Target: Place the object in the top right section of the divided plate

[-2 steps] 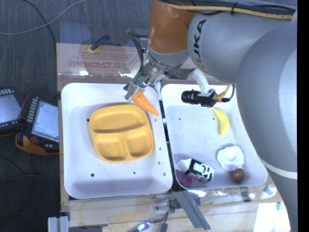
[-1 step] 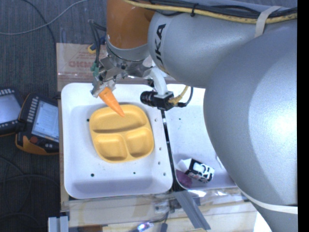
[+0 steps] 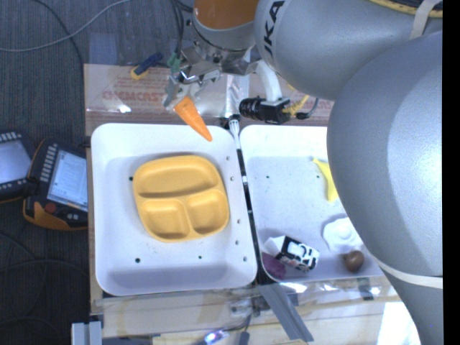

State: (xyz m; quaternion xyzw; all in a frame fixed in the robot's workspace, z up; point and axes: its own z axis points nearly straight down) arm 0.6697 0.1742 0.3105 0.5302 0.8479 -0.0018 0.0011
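Note:
An orange carrot point(image 3: 194, 119) hangs tilted above the far rim of the left bin point(image 3: 108, 192), its thick end up between the fingers of my gripper point(image 3: 184, 98). The gripper is shut on that end, and the carrot's tip points down and right toward the bin. The yellow divided plate point(image 3: 181, 196) lies in the middle of the left bin, below and in front of the carrot. It has one long section at the far side and two smaller ones at the near side. Nothing lies in the plate.
The right bin point(image 3: 287, 185) holds a yellow piece point(image 3: 327, 178), a white object point(image 3: 338, 232), a brown ball point(image 3: 353, 261), and a black-and-white toy point(image 3: 296, 254) on a purple item point(image 3: 273, 266). A teach pendant point(image 3: 61, 185) lies left of the bench. The arm's bulk covers the right side.

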